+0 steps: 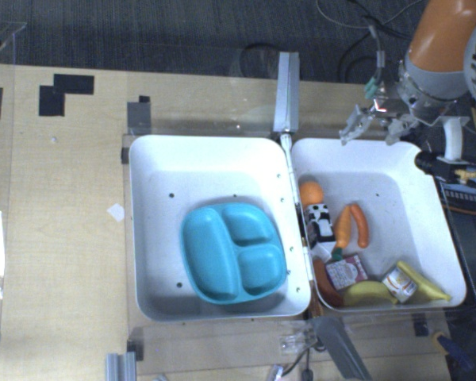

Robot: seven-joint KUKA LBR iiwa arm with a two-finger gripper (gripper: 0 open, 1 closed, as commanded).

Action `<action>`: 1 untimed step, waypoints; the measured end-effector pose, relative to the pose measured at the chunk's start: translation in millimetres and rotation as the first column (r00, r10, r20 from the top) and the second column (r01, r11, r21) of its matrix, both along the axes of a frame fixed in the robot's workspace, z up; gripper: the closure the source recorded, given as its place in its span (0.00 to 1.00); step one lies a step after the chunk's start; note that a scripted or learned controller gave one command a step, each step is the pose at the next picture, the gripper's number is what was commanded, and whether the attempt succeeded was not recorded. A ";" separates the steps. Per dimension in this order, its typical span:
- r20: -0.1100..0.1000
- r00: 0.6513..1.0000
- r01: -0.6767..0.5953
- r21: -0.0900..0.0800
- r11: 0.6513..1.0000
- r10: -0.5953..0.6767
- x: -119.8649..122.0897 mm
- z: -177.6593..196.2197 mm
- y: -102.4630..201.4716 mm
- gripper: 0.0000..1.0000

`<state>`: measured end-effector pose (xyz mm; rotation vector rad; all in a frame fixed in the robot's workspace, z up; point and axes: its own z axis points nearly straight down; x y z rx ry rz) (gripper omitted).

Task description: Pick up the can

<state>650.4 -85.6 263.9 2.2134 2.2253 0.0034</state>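
Can (399, 284) lying in right bin (381, 169) | tool (373, 125) spread wide, holding nothing, above far rim

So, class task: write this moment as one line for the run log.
gripper: open, above right bin's far rim | can: lying at near end beside banana, not gripped | left bin: blue divided plate

The can (399, 284) is a small cylinder with a pale, printed label and a silver end. It lies on its side, tilted diagonally, at the near right corner of the right bin (428, 213). It rests between two bananas (370, 292), touching both, and near a red packet (345, 272).
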 end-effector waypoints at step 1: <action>0.000 0.996 0.091 0.000 0.996 -0.091 -51.2 -54.4 -41.7 0.00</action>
